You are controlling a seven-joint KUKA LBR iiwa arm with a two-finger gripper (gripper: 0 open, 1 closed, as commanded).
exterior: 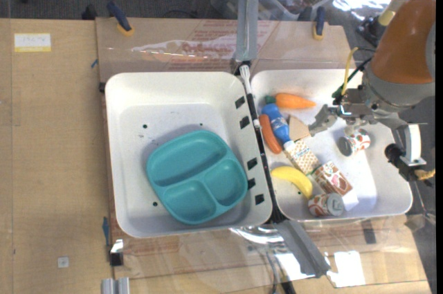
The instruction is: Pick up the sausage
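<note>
Orange-red sausage [269,134] lies untouched by the right bin's [394,201] left wall (beside a blue bottle [279,125]); the gripper [348,114] hovers apart, jaw state impossible to tell.

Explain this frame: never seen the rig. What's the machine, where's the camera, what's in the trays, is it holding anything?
One fixed camera looks down at a slant on a bench with two shallow white bins. The grey arm with the orange band is a robot arm reaching in from the right; its claw hangs over the right bin. I see nothing gripped in it.

The left bin holds a teal divided plate. The right bin holds toy food: an orange carrot, a blue bottle, a reddish sausage along the left wall, a yellow banana, a small cup and a few cartons.
</note>
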